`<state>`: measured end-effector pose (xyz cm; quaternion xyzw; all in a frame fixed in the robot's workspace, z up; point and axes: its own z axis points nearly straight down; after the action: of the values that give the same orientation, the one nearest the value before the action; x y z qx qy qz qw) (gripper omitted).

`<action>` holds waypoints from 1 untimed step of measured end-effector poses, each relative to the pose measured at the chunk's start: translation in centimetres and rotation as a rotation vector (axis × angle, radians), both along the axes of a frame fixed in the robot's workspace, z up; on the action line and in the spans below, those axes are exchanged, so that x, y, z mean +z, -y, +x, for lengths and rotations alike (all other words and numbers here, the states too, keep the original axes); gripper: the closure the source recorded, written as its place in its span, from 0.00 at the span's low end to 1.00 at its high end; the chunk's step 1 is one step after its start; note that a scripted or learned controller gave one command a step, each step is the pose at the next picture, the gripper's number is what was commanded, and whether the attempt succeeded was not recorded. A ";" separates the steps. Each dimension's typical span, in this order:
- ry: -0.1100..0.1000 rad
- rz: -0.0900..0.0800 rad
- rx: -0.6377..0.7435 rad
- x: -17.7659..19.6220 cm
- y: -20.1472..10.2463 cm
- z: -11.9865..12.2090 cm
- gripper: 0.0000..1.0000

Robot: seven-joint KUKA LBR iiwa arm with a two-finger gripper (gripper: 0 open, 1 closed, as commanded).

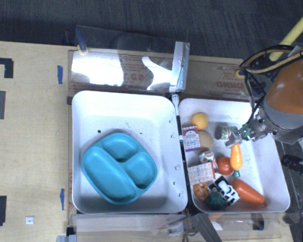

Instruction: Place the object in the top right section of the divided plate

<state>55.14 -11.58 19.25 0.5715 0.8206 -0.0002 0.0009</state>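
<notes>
Pale wooden bench fills the left of the scene, marked with black corner brackets and bits of blue tape, and it carries two shallow white bins side by side.

Nearest the bottom edge, the right bin holds a crowded pile: a black-and-white patterned item beside a dark green lump, a large orange carrot lying at a slant, and a small orange piece against the bin's left wall. Just above these sit a white-and-red packet, a red tomato-like piece and a small can.

At about the same depth, the left bin holds a blue divided plate with three sections, tilted on the bin floor; none of its sections has anything in it.

Further up in the right bin, a small orange carrot-shaped object hangs upright just under the gripper, touching or nearly touching its tip; whether the fingers clasp it cannot be told. Left of it lie a red-and-white carton, a tan rounded piece, a silver-green can and a yellow lemon.

Beyond the bins, a clear plastic sheet and a metal bracket rest on brown cardboard. The grey arm with its orange band comes in from the right, trailing yellow and black cables.
</notes>
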 end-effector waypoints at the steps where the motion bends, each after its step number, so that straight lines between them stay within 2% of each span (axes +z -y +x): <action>1: 0.000 0.000 0.000 0.0 0.0 0.0 0.00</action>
<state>55.15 -11.58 19.26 0.5715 0.8206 -0.0001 0.0010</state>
